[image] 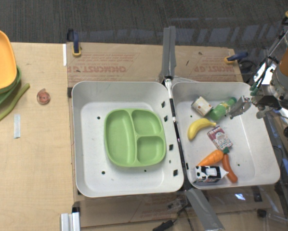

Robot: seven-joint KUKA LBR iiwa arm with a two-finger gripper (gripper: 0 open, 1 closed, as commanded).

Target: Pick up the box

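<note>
Box: small black-and-white carton [209,173] lies by the orange carrot [212,158], not lifted.
Gripper: metal two-finger gripper [240,107] near the green bottle [221,108]; fingers' spread cannot be told.
Left: approach, grasp, lift.

Robot lab, wooden bench [33,177], clamped cardboard [120,64], two white bins [81,129], toy food [200,127]

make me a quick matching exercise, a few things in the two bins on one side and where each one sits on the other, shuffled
Things:
1. green divided plate
2. banana
3. black and white box
4. green bottle

Places:
A. near corner of the right bin, beside the carrot
B. middle of the left bin
C. far part of the right bin, next to the beige block
D. right bin, close to the divider between the bins

Pairs: 1-B, 2-D, 3-A, 4-C
</note>
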